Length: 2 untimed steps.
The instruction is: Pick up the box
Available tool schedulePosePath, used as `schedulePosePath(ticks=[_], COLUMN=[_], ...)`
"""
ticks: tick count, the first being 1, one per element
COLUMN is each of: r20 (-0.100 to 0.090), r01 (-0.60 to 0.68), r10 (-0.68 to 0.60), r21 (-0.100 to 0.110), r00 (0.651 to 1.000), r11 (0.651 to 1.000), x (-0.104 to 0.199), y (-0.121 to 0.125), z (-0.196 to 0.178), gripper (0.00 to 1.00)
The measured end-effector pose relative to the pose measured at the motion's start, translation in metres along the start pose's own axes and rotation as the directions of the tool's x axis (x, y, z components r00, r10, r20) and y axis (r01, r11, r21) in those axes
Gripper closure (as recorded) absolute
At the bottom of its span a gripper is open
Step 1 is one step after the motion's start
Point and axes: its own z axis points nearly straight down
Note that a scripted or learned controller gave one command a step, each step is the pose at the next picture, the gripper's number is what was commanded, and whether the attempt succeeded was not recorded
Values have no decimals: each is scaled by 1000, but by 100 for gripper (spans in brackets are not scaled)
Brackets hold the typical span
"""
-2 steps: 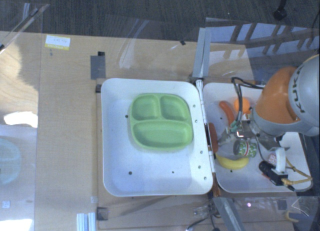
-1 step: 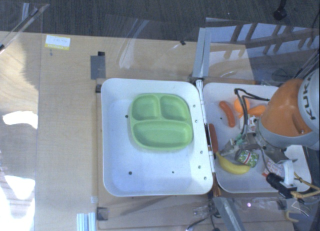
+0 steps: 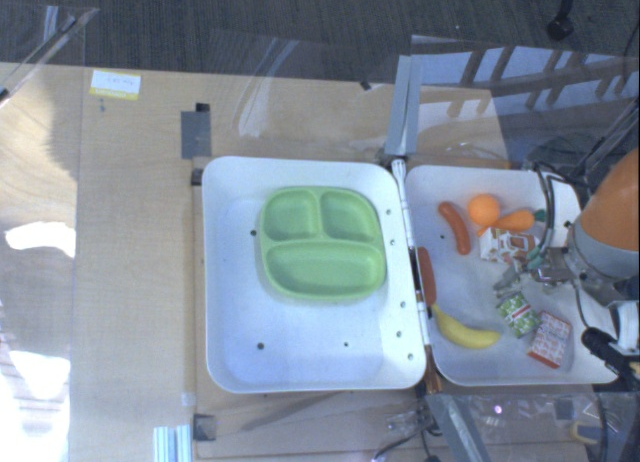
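Camera view, from above at a slant. Two white bins side by side on a wooden bench (image 3: 120, 280). In the left bin (image 3: 300, 355), a green tray (image 3: 322, 243) with three compartments, nearer the far edge than the near one, nothing in its compartments. In the right bin (image 3: 455, 355), a cluster of small things: an orange (image 3: 484, 209) near the far edge, a carrot (image 3: 516, 219) just beside it to the right, a sausage (image 3: 455, 227) to the left of the orange, a banana (image 3: 465, 331) close to the near-left corner. A second sausage (image 3: 426, 274) along the left rim of this bin. A white box (image 3: 505, 245) with red print just below the orange and carrot, near the bin's middle, lying flat. Toward the near-right corner, a green packet (image 3: 517, 313) and a red-and-white packet (image 3: 549, 339), close together. Arm (image 3: 612, 220) at the right edge, orange band showing. Gripper (image 3: 530, 270) low over the bin, just beside the box on its near-right side; cannot tell how far apart the fingers stand, nor whether anything sits between them.
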Motion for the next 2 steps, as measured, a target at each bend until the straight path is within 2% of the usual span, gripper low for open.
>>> schedulePosePath(ticks=[2], r20=[-1], r01=[0], r10=[0], r21=[0], r00=[1000], r11=[1000], x=[0], y=[0], z=[0], gripper=[0])
